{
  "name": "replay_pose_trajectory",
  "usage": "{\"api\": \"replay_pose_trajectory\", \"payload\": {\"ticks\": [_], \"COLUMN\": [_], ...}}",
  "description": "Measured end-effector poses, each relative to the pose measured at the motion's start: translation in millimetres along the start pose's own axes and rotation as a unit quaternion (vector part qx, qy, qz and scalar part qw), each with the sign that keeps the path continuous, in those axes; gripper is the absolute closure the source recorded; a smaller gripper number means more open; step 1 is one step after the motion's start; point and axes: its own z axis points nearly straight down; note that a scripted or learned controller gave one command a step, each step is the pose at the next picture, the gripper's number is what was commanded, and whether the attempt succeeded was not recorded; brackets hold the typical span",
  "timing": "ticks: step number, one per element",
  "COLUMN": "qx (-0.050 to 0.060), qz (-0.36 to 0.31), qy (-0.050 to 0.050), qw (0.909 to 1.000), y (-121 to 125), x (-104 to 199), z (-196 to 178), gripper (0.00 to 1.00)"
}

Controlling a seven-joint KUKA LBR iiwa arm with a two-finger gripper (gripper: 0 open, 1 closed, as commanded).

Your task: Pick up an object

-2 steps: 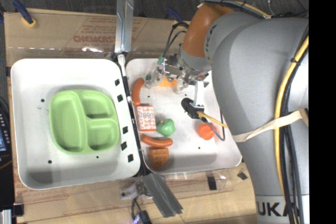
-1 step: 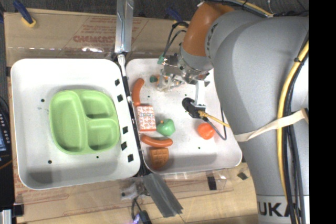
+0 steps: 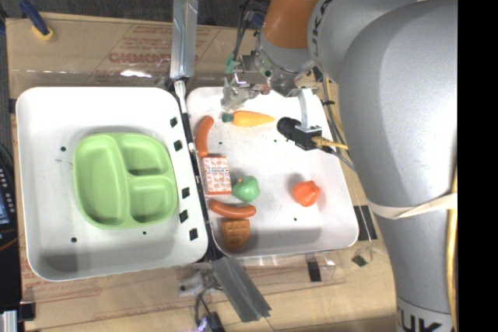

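Note:
My gripper (image 3: 231, 97) hangs over the far left corner of the right bin (image 3: 334, 206). Just below it lies an orange carrot (image 3: 254, 119), with its green tip toward the gripper. Nothing shows between the gripper and the carrot, and I see no object lifted. Also in this bin are a curved sausage (image 3: 204, 134) along the left wall, a red and white packet (image 3: 216, 174), a green pepper (image 3: 247, 188), a second sausage (image 3: 232, 209), a brown waffle piece (image 3: 235, 232) and an orange-red pepper (image 3: 306, 193).
The left bin (image 3: 39, 167) holds a green divided plate (image 3: 124, 179). A grey divider (image 3: 184, 43) runs between the bins. The arm's large grey body (image 3: 389, 105) covers the right bin's right side. A blue clip (image 3: 35, 18) lies on the cardboard at far left.

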Motion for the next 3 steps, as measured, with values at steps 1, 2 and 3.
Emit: {"api": "replay_pose_trajectory", "payload": {"ticks": [1, 2, 3], "qx": [0.001, 0.005, 0.003], "qz": [0.0, 0.003, 0.035], "qy": [0.0, 0.001, 0.001], "qw": [1.0, 1.0, 0.9994], "y": [-0.3, -8.5, -4.3], "x": [-0.1, -92.9, -62.1], "z": [0.7, 94.5, 106.1], "gripper": [0.0, 0.0, 0.0]}}
